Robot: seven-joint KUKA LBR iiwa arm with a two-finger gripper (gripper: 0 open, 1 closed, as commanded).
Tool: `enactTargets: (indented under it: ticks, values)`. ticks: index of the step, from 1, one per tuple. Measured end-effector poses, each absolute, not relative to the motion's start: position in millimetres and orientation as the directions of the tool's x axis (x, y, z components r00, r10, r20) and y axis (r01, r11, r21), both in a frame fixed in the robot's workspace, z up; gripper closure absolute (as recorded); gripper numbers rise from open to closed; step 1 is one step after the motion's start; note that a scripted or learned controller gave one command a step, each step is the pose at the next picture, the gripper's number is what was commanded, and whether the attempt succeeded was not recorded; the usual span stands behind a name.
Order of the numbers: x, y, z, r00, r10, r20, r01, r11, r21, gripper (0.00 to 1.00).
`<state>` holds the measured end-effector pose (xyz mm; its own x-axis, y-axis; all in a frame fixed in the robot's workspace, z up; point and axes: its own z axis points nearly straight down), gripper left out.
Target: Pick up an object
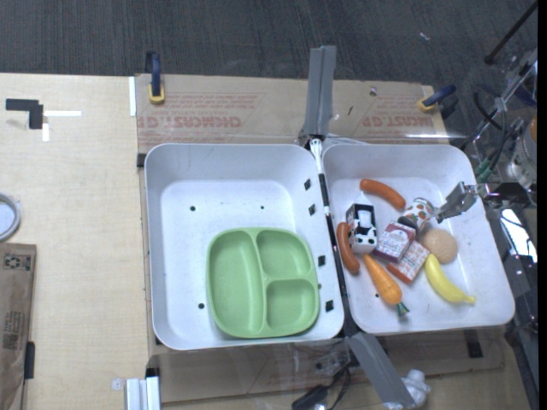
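Sitting on the table (77,161) are two white bins. One green plate (262,282) lies in the left bin (171,229). The right bin (479,306) holds two sausages, one carrot (384,282), one banana (446,281), one ball (439,244). Jaws stand apart, holding nothing.

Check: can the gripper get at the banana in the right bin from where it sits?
Probably yes. The banana lies at the pile's near-right edge with nothing on top and bare bin floor beside it. The gripper sits just beyond it, on the same side of the right bin. The bin wall is close, so approach from above.
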<state>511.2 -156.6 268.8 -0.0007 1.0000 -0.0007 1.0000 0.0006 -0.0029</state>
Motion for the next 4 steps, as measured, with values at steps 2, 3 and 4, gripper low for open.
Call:
enactTargets:
  ticks: [2,3,4]
  values:
    - [478.6,-182,94,-0.099,0.995,-0.001,0.995,0.099,0.003,0.0]
    - [479.7,-180,103,-0.098,0.995,0.002,0.995,0.098,0.004,1.0]
    - [502.3,-104,207,0.038,0.999,-0.001,0.999,-0.038,-0.002,1.0]
